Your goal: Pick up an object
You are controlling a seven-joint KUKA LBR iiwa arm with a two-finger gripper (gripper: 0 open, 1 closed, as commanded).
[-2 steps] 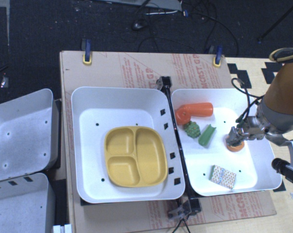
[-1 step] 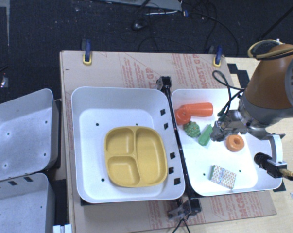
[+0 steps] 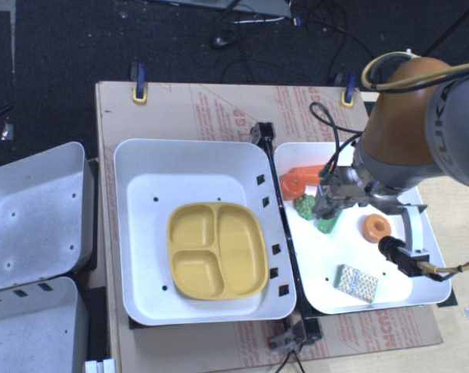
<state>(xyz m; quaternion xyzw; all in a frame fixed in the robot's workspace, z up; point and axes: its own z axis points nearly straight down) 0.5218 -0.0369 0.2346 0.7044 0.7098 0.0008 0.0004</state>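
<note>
Down front in the right bin (image 3: 440, 290) sits a patterned sponge (image 3: 357, 283), while the green toy (image 3: 316, 213) lies right under the gripper (image 3: 325, 206), beside an orange carrot-like piece (image 3: 300, 180); grip state, can't tell.

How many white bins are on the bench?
2. The left bin holds a yellow divided plate. The right bin holds small objects, with the end effector down among them.
</note>
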